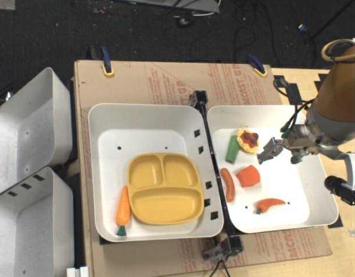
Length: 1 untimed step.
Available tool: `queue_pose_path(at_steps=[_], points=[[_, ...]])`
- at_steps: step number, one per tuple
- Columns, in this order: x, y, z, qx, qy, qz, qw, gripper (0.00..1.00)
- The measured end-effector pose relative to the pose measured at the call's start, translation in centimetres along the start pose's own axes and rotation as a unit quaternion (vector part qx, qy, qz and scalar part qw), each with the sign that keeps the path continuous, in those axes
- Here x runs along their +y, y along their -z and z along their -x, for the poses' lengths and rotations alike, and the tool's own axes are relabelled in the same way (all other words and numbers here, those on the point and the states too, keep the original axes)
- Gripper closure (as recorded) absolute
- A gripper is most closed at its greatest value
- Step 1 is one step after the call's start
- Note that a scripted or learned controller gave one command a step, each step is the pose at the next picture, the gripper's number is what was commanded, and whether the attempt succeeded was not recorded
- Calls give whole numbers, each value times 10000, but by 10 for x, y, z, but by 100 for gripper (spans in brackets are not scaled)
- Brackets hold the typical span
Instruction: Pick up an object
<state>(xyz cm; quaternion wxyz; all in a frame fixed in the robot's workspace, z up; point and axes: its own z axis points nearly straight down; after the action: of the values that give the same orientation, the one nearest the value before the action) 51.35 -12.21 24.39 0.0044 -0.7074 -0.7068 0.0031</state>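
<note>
Red, the wedge [248, 176] lies in the right bin [316, 212], just below and left of the claw [269, 150]; the pizza slice [248, 139] sits just beside the claw's tips, to their upper left. The claw hangs spread, holding nothing.

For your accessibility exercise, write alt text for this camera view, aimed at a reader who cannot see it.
A grey robot arm reaches in from the right, its gripper above the right bin, near a pizza slice, green piece, sausage, red-orange block and chili pepper. The left bin holds a yellow divided tray with a carrot beside it.
</note>
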Motion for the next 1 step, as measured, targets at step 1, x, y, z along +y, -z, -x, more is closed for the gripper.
queue_pose_path(at_steps=[1], points=[[2,5,0,-8,11,49,10000,0]])
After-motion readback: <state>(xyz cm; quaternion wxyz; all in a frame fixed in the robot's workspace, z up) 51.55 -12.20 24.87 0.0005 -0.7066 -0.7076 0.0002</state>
